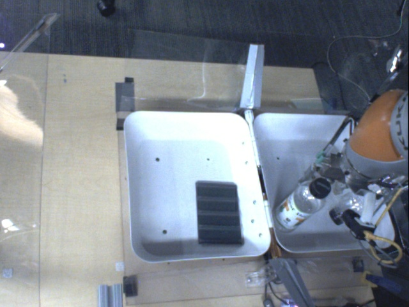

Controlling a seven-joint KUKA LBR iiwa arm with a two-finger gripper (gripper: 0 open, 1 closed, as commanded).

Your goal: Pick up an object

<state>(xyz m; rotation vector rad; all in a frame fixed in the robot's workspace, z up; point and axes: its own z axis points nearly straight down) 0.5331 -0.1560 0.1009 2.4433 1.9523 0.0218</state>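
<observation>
Bright, even light — left-edge glare

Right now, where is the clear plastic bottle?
The clear plastic bottle lies tilted in the right bin, near its lower-left corner beside the divider between the bins, just left of the gripper.

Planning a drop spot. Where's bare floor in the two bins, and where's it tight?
Left bin: bare across the far half and the left side; the black ridged block fills the near right. Right bin: bare in the far left part; crowded near and right, with the bottle and the gripper.
</observation>
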